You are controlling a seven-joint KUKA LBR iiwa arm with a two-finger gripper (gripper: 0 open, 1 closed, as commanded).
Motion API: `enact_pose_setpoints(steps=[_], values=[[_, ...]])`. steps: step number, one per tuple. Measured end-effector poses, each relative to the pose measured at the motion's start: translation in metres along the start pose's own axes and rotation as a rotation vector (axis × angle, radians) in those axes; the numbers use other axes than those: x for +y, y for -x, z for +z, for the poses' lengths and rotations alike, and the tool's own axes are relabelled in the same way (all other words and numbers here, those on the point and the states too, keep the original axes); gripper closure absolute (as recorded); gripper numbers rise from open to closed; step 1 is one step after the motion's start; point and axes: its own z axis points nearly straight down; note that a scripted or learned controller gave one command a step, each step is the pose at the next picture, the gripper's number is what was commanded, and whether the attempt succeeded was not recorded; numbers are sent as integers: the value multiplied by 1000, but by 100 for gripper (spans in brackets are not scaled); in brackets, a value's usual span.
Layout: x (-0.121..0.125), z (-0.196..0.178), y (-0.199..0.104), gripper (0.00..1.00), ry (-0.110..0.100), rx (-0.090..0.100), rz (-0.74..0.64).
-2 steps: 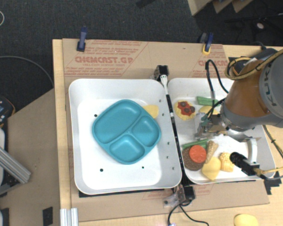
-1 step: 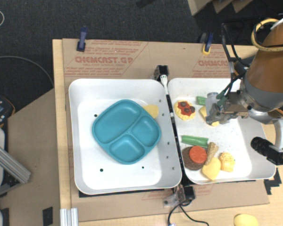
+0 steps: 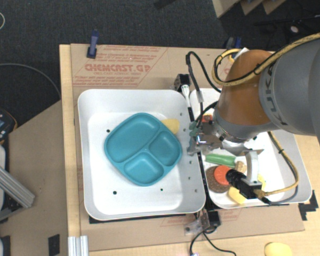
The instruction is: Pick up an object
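The task named no single object, so the candidates were the small things in the right bin [image 3: 296, 169]. A green stick-shaped piece [image 3: 220, 159] lay just below the wrist, its long axis running left to right across the bin with a slight tilt. Just beneath it sat an orange-and-brown round piece [image 3: 220, 178], and toward the near edge a yellow piece [image 3: 235, 197] beside a black fitting. The gripper [image 3: 224, 143] hung over these, hidden under the arm's orange band [image 3: 245, 89] and grey body, so I could not tell how it stood, nor whether anything was caught in it.

To the claw's left, in the other bin [image 3: 90, 143], a teal divided plate [image 3: 143, 148] lay flat, turned diagonally, with a pale yellow thing [image 3: 171, 125] peeking from its far edge.

Both bins rested on a brown board printed with red lettering [image 3: 117, 66]. Dark carpet lay beyond it, with cables trailing near the wrist.
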Motion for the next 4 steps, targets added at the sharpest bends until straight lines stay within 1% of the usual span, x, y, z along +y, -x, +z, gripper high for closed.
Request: enact_pose_setpoints(steps=[1, 2, 3, 4], values=[[-19, -39, -82, 100, 11, 1, -2], [-28, -163, -138, 100, 23, 5, -1], [-29, -82, -80, 100, -1, -7, 15], [-28, -182, -90, 100, 20, 0, 6]])
